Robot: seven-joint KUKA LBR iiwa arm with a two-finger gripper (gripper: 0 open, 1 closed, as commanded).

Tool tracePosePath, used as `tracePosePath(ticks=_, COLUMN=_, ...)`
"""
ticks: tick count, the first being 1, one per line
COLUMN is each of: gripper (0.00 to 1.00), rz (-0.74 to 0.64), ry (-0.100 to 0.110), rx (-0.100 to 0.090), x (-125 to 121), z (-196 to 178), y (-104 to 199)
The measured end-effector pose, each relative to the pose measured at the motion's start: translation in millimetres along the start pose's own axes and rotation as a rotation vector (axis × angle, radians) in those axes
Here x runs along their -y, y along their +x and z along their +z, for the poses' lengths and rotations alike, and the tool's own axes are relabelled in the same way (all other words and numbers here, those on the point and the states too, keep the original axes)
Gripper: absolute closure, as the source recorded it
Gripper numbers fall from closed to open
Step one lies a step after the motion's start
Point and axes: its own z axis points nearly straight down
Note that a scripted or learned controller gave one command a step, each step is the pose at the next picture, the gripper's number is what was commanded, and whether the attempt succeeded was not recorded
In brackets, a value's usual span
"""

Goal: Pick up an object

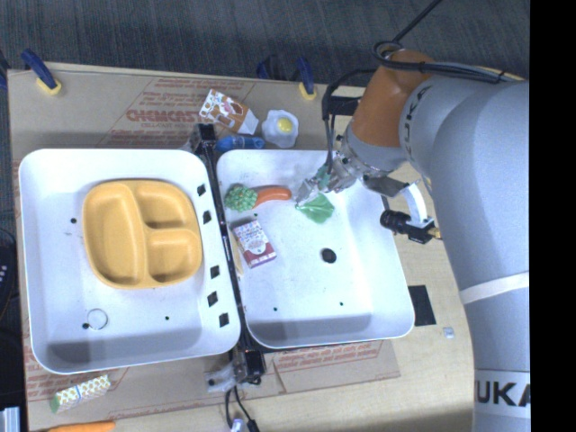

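1. Green object (317, 208), a small crumpled green piece, lies in the right bin (378, 313), in that bin's upper right part, directly under the tips of the jaws (313, 190); they appear to touch or sit just above it, and nothing is clearly lifted between them.
2. The grey arm (468, 178), with its orange band above the wrist, reaches over the right bin's right rim and tilts down toward the green object.
3. The left bin (36, 241) touches the right bin along a black clipped seam and holds a yellow divided tray (142, 232) in its middle.
4. In the right bin, a red-and-white packet (253, 243) lies left of the green object and lower, near the seam.
5. A toy carrot (273, 193) with a green leafy head (239, 196) lies left of the green object, near it.
6. A small black spot (328, 256) marks the right bin's floor below the green object.
7. Whether the jaws are spread or pressed together cannot be told.
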Motion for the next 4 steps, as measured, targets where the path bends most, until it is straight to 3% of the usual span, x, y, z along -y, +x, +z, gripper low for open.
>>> tracePosePath(ticks=1, gripper=1.0, rz=0.271, ry=0.004, rx=-0.003, x=58.7, z=-68.1, y=62.6)
tracePosePath(ticks=2, gripper=0.0, rz=0.271, ry=0.004, rx=-0.003, x=58.9, z=-67.9, y=62.6)
tracePosePath(ticks=3, gripper=0.0, rz=0.056, ry=-0.002, rx=0.001, x=5.5, z=7.7, y=74.4)
tracePosePath(ticks=4, gripper=0.0, rz=0.195, ry=-0.008, rx=0.003, x=80.1, z=6.1, y=105.6)
